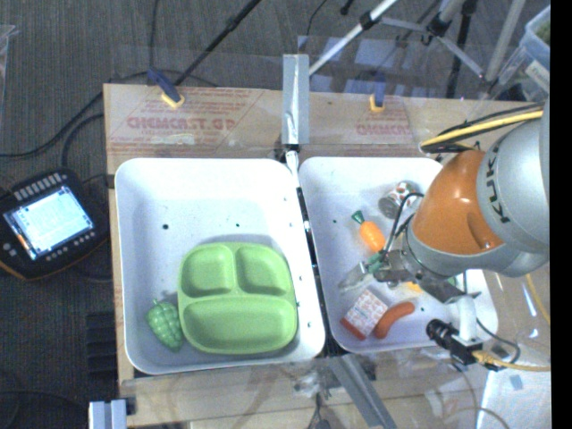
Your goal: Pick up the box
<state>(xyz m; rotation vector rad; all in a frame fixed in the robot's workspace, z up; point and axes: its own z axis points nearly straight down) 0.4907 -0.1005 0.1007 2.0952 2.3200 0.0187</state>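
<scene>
The box point(364, 312) is small, white with a red pattern, and lies flat near the front of the right bin point(331, 204). A red sausage point(394, 319) lies right beside it on its right. My gripper point(365, 273) hangs just above and behind the box, below the orange wrist band point(451, 213). The box rests on the bin floor, with nothing gripping it.
An orange carrot point(371, 235) and a silvery metal object point(399, 196) lie further back in the right bin. The left bin point(143, 204) holds a green divided plate point(238, 298) and a green knobbly fruit point(164, 323). A teach pendant point(46, 223) sits left of the bench.
</scene>
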